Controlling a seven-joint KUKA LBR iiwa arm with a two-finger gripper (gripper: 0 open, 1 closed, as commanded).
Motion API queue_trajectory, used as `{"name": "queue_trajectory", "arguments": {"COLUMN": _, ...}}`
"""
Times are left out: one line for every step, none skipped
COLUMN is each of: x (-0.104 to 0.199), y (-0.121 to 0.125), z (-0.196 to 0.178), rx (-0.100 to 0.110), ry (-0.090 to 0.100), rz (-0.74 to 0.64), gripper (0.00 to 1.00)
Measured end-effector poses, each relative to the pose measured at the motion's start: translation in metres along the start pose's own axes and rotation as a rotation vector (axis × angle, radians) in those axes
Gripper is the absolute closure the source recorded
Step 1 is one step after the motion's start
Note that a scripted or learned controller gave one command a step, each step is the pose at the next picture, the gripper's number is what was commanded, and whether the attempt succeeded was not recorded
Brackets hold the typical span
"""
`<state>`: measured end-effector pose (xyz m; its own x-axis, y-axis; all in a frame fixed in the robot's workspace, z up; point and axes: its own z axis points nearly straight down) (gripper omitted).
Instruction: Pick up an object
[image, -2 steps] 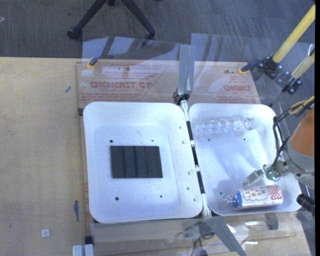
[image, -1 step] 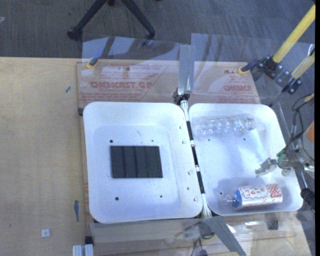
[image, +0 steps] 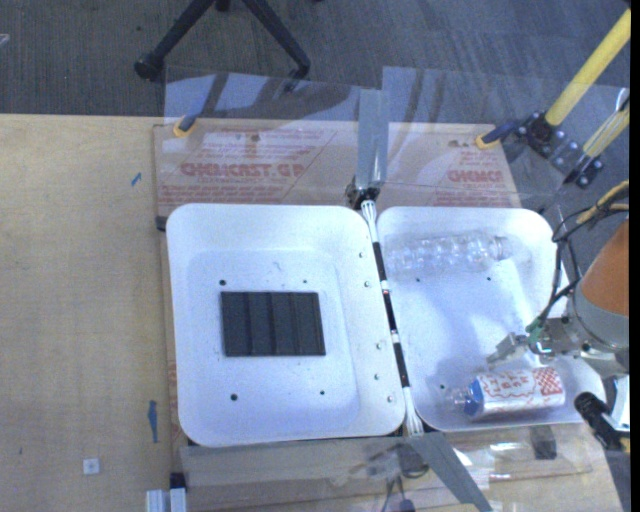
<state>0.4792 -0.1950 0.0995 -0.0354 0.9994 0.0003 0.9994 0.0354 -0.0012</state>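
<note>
A dark ribbed rectangular pad (image: 272, 323) lies flat in the middle of the left bin (image: 200, 240). In the right bin (image: 440, 330), a clear plastic bottle (image: 445, 252) lies on its side along the far wall. A red-and-white tube (image: 512, 390) rests near the front wall, its cap pointing left. My gripper (image: 512, 347) reaches in from the right and hovers just above and behind the tube, over the bin's right part. Nothing is visibly held in it.
The grey arm with its orange band (image: 607, 280) overhangs the right bin's right rim, with cables looping beside it. A clear acrylic sheet (image: 260, 170) lies behind both bins. Yellow poles (image: 590, 70) stand at the far right.
</note>
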Motion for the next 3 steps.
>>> {"name": "queue_trajectory", "arguments": {"x": -0.019, "y": 0.003, "z": -0.007, "rx": 0.001, "ry": 0.014, "rz": 0.277, "gripper": 0.00}}
{"name": "queue_trajectory", "arguments": {"x": -0.019, "y": 0.001, "z": -0.025, "rx": -0.002, "ry": 0.002, "rz": 0.280, "gripper": 0.00}}
{"name": "queue_trajectory", "arguments": {"x": -0.019, "y": 0.001, "z": -0.035, "rx": -0.004, "ry": -0.001, "rz": 0.279, "gripper": 1.00}}
